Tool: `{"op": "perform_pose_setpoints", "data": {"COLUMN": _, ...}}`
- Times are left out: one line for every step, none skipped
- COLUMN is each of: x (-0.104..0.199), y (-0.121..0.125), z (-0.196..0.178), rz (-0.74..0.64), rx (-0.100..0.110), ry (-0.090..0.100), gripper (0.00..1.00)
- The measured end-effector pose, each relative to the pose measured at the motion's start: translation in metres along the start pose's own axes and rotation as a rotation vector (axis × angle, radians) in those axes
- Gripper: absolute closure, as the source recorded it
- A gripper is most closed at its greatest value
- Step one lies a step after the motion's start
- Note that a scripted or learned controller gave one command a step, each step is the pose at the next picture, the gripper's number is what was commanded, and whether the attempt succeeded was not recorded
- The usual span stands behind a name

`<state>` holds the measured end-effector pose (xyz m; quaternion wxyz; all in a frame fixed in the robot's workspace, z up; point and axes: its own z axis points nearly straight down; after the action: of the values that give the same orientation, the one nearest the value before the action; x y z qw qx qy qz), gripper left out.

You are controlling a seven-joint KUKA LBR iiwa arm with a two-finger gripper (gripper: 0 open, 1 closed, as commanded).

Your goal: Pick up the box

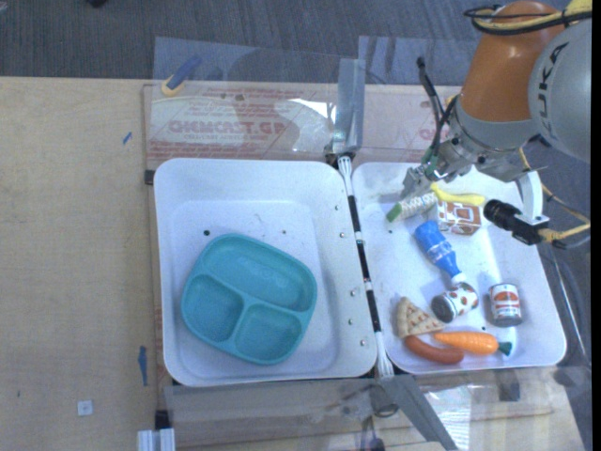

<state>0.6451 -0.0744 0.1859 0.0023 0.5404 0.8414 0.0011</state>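
Two white bins sit side by side on the bench. The left bin (pixel 178 252) holds a teal divided plate (pixel 248 297), lying flat toward its lower left. The right bin (pixel 549 332) holds the rest: a small brown-and-white box (pixel 459 216) near the upper middle, a yellow banana-like piece (pixel 457 196) touching its top edge, a blue bottle (pixel 438 248) lying tilted just below and left of the box, a green stick-like item (pixel 394 212) near the upper left. Lower down are a pizza slice (pixel 413 318), a brown-and-white round item (pixel 455 303), a red-labelled can (pixel 505 303), a sausage (pixel 434 349) and a carrot (pixel 468 342), these last two touching along the bottom edge.

The arm (pixel 512 64) comes in from upper right, its orange band over the bin's top edge. The gripper (pixel 419 188) hangs low at the bin's upper left part, just left of the box and beside the banana's end. Cannot tell how far it is open, and no item can be seen in it. The box rests on the bin floor, upright, apart from the tool.
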Motion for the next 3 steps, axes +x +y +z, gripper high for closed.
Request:
{"op": "perform_pose_setpoints", "data": {"x": 0.0, "y": 0.0, "z": 0.0, "rz": 0.0, "rx": 0.001, "ry": 0.0, "gripper": 0.0}}
{"op": "perform_pose_setpoints", "data": {"x": -0.03, "y": -0.002, "z": 0.074, "rz": -0.168, "rx": -0.004, "ry": -0.003, "gripper": 0.0}}
{"op": "perform_pose_setpoints", "data": {"x": -0.033, "y": 0.004, "z": 0.099, "rz": -0.204, "rx": 0.021, "ry": 0.011, "gripper": 0.0}}
